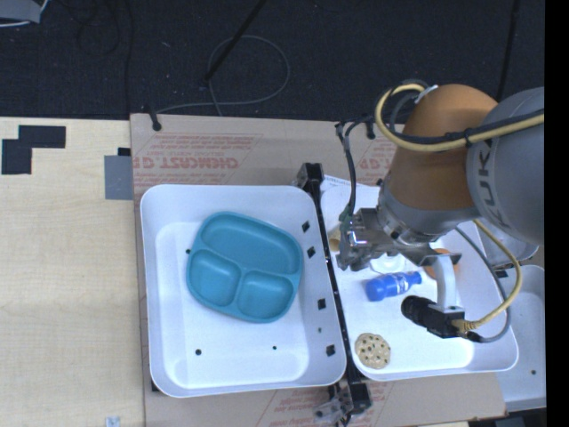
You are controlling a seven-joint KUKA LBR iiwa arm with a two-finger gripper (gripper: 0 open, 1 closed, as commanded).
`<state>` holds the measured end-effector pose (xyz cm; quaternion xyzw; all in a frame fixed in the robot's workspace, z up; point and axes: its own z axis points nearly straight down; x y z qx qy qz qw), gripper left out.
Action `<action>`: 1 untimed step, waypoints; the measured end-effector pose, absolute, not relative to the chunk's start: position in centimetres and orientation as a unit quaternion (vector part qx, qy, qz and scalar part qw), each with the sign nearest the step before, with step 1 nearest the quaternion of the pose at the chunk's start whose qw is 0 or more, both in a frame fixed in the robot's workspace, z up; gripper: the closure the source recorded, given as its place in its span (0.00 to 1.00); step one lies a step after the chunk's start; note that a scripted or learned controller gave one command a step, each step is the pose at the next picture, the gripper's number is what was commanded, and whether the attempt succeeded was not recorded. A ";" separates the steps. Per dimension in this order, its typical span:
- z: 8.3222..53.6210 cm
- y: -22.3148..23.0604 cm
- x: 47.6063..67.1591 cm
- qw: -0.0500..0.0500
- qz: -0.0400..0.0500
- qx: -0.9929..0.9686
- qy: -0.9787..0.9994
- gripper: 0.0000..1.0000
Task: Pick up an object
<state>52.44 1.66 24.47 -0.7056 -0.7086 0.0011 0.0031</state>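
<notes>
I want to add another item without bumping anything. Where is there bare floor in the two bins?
Left bin: a broad bare strip between the blue plate and the near wall. Right bin is crowded: the gripper, a blue bottle and a cookie sit close together; only a small patch right of the cookie is bare.

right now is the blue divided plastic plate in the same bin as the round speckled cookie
No, the plate lies in the left bin, the cookie in the right bin.
</notes>
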 end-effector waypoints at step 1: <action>24.1 7.3 51.0 0.003 0.002 -0.705 -0.709 1.00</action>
